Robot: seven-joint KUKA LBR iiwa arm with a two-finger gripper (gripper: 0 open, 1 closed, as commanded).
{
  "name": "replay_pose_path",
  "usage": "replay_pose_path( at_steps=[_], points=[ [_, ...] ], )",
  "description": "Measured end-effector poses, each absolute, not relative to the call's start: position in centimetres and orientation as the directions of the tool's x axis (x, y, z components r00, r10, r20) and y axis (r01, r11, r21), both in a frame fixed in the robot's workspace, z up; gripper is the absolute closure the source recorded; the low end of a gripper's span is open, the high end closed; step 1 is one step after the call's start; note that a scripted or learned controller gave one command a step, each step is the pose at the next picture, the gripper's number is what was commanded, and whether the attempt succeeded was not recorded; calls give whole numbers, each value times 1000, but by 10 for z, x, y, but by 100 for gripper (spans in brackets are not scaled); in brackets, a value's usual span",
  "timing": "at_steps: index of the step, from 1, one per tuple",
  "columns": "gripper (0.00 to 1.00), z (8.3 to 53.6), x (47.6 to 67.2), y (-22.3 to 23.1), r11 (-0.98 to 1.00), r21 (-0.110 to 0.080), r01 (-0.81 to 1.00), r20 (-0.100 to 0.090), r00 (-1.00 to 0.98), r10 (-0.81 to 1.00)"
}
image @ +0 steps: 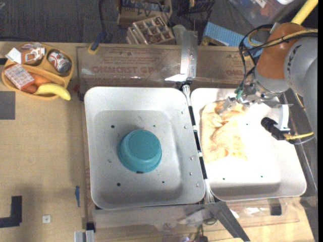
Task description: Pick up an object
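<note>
Wooden bench surface [40, 150] runs under both bins, with cluttered floor storage visible along the top edge. At far left, a yellow tray [10, 79] sits on the bench and holds a banana [54, 90], a small box [19, 76] and a can [59, 62]. A cardboard panel [131, 64] with red lettering lies along the back edge of the bins.

Left bin [101, 105]: shallow, white, with a recessed floor. A teal bowl [141, 150] rests upside down near the centre of that floor, well apart from all walls.

Right bin [262, 175]: touches the left bin along a shared divider. A pale, yellowish crumpled sheet or cloth [222, 132] lies on the left half of its floor, extending from the back wall toward the middle; its exact nature cannot be determined.

Arm [298, 64]: grey with an orange band, entering from the upper right. The gripper [241, 97] is positioned low over the back of the right bin, at the upper edge of the crumpled material. Finger state cannot be determined, as the fingertips blend with the material beneath. A black cable fitting [272, 127] hangs beside the wrist, over the right side of the bin.
</note>
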State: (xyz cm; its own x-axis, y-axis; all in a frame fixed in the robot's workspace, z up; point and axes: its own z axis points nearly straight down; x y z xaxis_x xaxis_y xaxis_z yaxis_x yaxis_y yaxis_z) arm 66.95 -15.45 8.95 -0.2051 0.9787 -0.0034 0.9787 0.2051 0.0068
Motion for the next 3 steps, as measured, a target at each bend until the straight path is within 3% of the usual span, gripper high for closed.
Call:
replay_pose_path(
  at_steps=[1, 3],
  points=[
    [0, 90, 668, -106, 344, 0, 939, -3, -344, 939],
    [0, 90, 668, -106, 344, 0, 939, -3, -344, 939]
  ],
)
